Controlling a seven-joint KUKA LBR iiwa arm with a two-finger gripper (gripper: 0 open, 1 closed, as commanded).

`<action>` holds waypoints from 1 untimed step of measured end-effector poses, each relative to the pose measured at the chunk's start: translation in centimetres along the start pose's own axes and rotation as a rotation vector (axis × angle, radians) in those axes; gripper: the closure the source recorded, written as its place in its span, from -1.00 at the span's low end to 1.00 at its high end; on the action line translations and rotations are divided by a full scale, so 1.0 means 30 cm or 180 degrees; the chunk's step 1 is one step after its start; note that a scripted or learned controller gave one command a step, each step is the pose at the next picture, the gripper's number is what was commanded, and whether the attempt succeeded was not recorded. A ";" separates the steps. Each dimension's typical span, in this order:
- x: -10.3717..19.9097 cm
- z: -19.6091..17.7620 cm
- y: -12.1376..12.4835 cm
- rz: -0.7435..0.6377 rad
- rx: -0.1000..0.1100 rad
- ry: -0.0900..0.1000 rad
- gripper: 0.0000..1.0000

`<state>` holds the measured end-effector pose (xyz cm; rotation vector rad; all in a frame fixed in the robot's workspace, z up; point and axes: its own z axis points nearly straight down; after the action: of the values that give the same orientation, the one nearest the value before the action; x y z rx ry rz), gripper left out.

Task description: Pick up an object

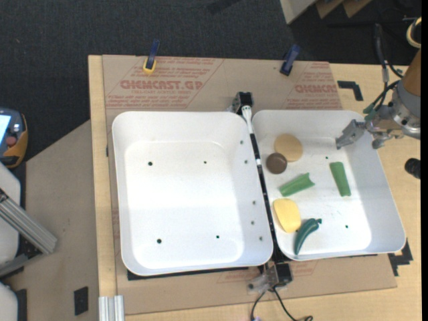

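Note:
The right bin (391, 212) holds several small objects: a tan round disc (289, 146), a brown ball (277, 162) touching it, a green block (295, 184), a green stick (340, 178), a yellow lump (286, 214) and a dark green pepper (306, 233). My gripper (364, 136) hangs over the bin's far right corner, above and right of the green stick. Its fingers are open, with nothing between them.
The left bin (127, 179) sits beside the right one, and a black divider strip (257, 172) runs between them. Both rest on a cardboard sheet (200, 79) held by two clamps at the back. Cables run near the arm at the right.

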<state>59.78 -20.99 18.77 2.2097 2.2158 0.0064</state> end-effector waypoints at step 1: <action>0.193 0.351 -0.181 0.0010 0.0049 0.0028 -1.00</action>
<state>54.47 -15.26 8.14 2.2254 2.2244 -0.0010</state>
